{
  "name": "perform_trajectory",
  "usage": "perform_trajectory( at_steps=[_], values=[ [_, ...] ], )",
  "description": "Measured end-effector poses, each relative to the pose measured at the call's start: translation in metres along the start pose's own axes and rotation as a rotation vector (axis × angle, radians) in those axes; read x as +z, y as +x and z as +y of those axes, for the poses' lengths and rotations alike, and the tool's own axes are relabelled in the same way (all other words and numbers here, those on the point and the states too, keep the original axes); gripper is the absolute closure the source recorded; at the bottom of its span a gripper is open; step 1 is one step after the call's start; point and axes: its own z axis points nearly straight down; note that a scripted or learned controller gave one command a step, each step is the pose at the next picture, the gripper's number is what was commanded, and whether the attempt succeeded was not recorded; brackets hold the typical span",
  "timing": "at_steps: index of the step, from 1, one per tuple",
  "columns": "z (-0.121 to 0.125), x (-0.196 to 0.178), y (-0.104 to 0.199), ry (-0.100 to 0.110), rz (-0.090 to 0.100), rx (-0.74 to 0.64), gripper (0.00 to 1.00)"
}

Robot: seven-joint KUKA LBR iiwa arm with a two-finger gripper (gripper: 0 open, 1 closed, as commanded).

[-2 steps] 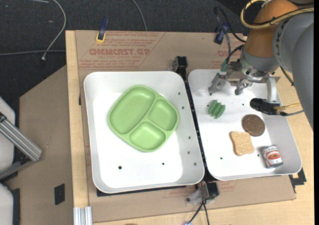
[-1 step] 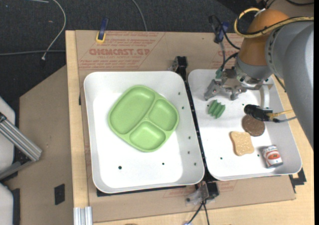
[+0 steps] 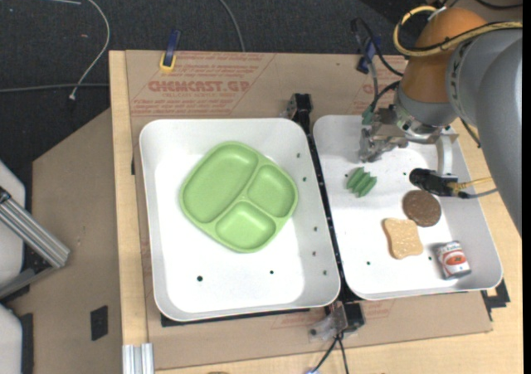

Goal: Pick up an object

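In the right bin (image 3: 481, 277) lie several small things: a ridged green piece (image 3: 361, 182), a round brown cookie (image 3: 423, 208), a slice of toast (image 3: 404, 238) and a small red and white can (image 3: 453, 259). My gripper (image 3: 371, 148) hangs over the bin's far left part, just beyond the green piece and slightly above it. Nothing shows in its grasp. The grey arm with its orange band (image 3: 440, 41) comes in from the upper right.
The left bin (image 3: 166, 281) holds a green divided plate (image 3: 239, 196). A black divider (image 3: 319, 198) runs between the bins. A black fitting with a yellow cable (image 3: 436, 182) sits by the cookie. Cardboard (image 3: 199, 82) lies under both bins.
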Motion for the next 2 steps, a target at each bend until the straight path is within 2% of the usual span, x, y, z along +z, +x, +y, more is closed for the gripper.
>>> perform_trajectory(
  at_steps=[1,2],
  values=[
    [-0.003,-0.047,-0.006,-0.004,-0.002,0.003,1.00],
    [0.004,-0.098,0.003,-0.007,-0.002,0.000,1.00]
  ],
)
